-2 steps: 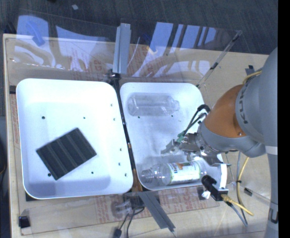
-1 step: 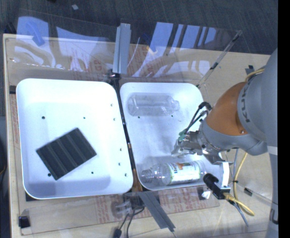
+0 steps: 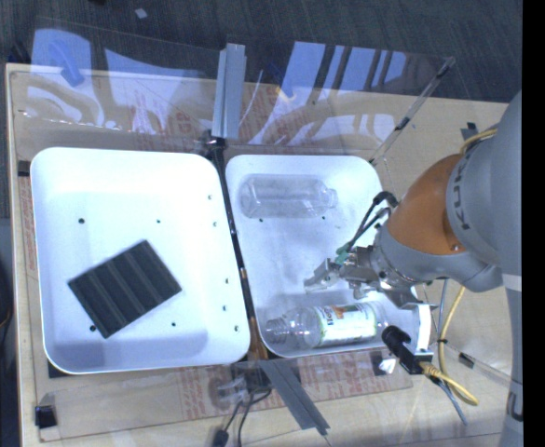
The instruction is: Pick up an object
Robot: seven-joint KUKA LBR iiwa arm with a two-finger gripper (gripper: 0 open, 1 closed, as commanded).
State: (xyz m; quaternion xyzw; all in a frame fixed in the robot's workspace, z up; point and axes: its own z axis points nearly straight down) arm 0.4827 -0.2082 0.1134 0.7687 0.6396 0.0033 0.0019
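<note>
Scanning left to right with the right bin point(image 3: 253, 250) as the landmark: the left bin point(image 3: 44, 250) sits touching its left wall; in it a dark ribbed panel point(image 3: 125, 288) lies flat and tilted, well apart from the arm; not a likely target right now.

Inside the right bin, near its far wall, a clear empty bottle point(image 3: 287, 196) lies on its side, untouched; along the bin's near wall a second clear bottle with a green-and-white label point(image 3: 333, 325) also lies on its side, cap end pointing toward the left bin.

The gripper point(image 3: 339, 274) is low over the middle-right of the right bin, between the two bottles and just above the labelled one; nothing shows between the fingers; can't tell whether the fingers are open or closed, the metal parts blur together there; the orange band and grey arm point(image 3: 477, 212) come in over the bin's right wall.

Progress, my read: approach done, grasp not done; all three objects rest on bin floors, none lifted; nearest candidate is the labelled bottle; left to do: settle on it, close, lift clear of the right bin; a round, slick bottle may roll or slip out.
</note>
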